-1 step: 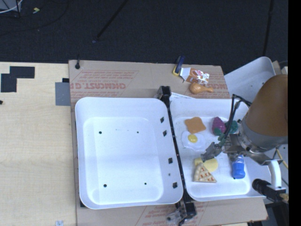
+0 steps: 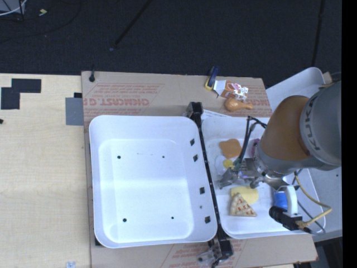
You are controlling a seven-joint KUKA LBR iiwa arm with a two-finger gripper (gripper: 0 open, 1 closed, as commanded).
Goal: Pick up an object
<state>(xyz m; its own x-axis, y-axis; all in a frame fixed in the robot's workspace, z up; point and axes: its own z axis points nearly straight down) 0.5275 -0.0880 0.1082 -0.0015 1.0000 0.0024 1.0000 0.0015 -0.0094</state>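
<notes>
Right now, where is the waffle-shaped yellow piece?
The waffle piece lies in the right bin, near its front edge, just below the gripper and the brown disc.

1. I see my robot's big round grey arm (image 2: 326, 128) with dark letters on its side.
2. It has a wide orange band (image 2: 283, 128) around it.
3. Thin black cables (image 2: 251, 135) loop near the small grey metal gripper (image 2: 237, 175).
4. A yellow wire (image 2: 315, 214) curls by a black and blue part (image 2: 284, 208).

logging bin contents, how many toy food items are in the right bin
3 visible: a brown round piece near the bin's middle, a small yellow piece just below it, and a waffle wedge toward the near edge. The arm covers part of the right bin, so more may be hidden.
</notes>
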